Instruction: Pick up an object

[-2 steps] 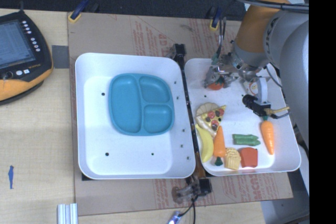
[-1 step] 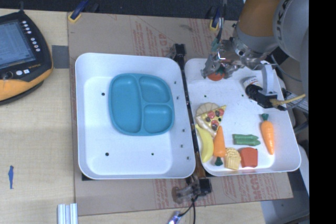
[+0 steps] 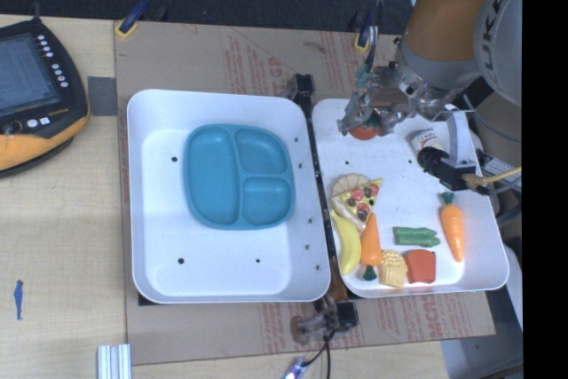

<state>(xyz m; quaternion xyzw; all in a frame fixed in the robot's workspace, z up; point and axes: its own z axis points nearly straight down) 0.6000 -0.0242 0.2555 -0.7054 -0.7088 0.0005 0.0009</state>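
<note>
Corn (image 3: pixel 393 269) and red pepper (image 3: pixel 421 265) at near rim, claw (image 3: pixel 364 125) clamped on tomato (image 3: pixel 363 132) (far corner), carrots, banana beyond.

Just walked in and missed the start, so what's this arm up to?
The arm's gripper is down at the far end of the right bin, over a small red, tomato-like toy. Whether it has hold of it is unclear. Other toy foods lie nearer, including two carrots. The left bin holds a blue divided plate.
</note>
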